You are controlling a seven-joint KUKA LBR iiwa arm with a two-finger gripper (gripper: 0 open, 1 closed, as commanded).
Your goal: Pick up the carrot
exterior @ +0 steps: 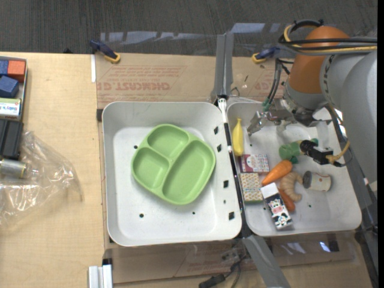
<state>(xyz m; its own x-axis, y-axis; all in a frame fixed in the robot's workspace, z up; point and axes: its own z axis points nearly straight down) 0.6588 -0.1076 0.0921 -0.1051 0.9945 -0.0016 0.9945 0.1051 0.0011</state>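
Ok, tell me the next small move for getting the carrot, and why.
Probably shift the gripper toward the bin's near side and lower it over the carrot. It hangs over the right bin near the banana, while the carrot lies nearer the front, beside the small cards.

The surface [54, 245] is pale wood. On it two white bins stand side by side, touching: the left bin [120, 221] and the right bin [336, 221]. A brown cardboard sheet [150, 80] lies flat under their far side. At the left edge lie a crumpled clear plastic bag [36, 176] and, farther away, a box with blocks [12, 86].
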